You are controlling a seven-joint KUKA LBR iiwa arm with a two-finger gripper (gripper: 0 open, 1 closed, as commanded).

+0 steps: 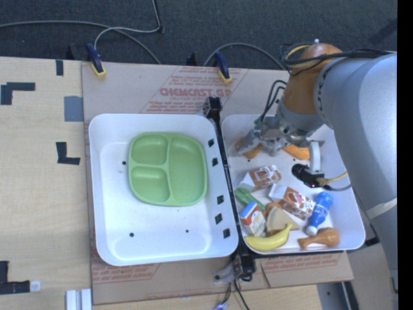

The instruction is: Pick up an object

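My gripper (267, 136) hangs low over the back of the right bin (352, 202), under the orange wrist band. An orange toy piece (248, 150) pokes out at its left and another orange piece (297, 152) at its right, both on the bin floor right by it. Whether anything is gripped is hidden by the wrist. Further forward lie a brown snack packet (265, 175), a red-and-white packet (297, 202), a blue bottle (319, 212), a bread slice (279, 219), a banana (270, 239) and a brown drumstick (319, 239).
The left bin (106, 192) holds a green divided plate (168, 168). A black divider (221, 166) runs between the bins. The big grey arm (368, 128) covers the right bin's far right side. Clamps and cables lie along the bench's back edge.
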